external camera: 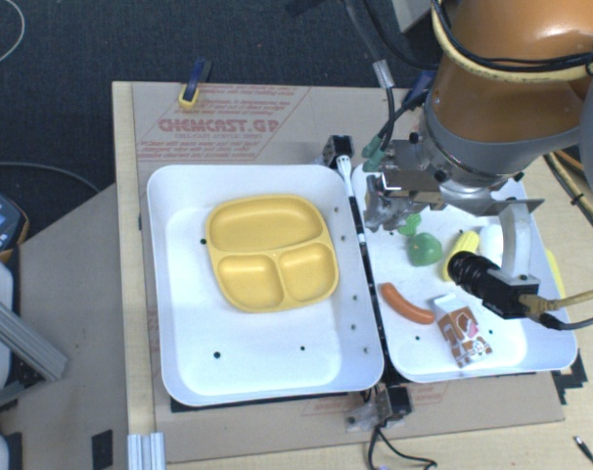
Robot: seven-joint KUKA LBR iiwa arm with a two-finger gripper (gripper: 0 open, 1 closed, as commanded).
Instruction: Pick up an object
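Seemingly, fingers (386, 213) hover near green object (424, 249).

My arm (517, 57) is grey with an orange band. Both bins are white: the left bin (179, 292) carries a yellow divided plate (270, 253); the right bin (531, 355) carries a green piece (425, 250), an orange sausage (406, 304), a yellow item (465, 242) and a brown-and-white printed packet (463, 332).

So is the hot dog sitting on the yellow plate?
No, the hot dog lies in the right bin, while the yellow plate sits in the left bin with nothing on it.
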